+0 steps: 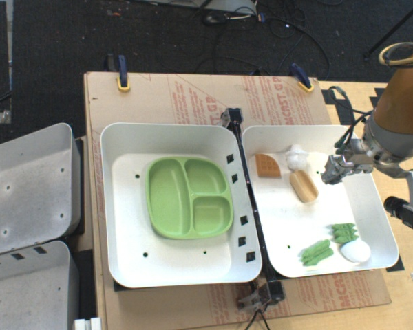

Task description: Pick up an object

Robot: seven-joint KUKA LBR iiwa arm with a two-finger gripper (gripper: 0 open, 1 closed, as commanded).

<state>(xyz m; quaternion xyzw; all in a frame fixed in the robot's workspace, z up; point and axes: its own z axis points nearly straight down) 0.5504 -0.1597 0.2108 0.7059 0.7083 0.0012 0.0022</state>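
In the right bin (pixel 282 249) lie a tan bread roll (pixel 303 185), a brown waffle-like square (pixel 267 165), a small white lump (pixel 297 158), two green leafy pieces (pixel 316 251) (pixel 343 232) and a white egg-shaped object (pixel 355 251). My gripper (pixel 330 171) hangs over the bin's upper right part, just right of the bread roll and apart from it. Nothing shows between its fingers. The grey arm with its orange band (pixel 401 102) comes in from the right.
The left bin (pixel 124 205) holds a green divided plate (pixel 191 197). Both bins rest on a cardboard sheet (pixel 172 95) held by clamps at the back. White trays (pixel 27 184) lie off to the left. Cables cross the dark floor behind.
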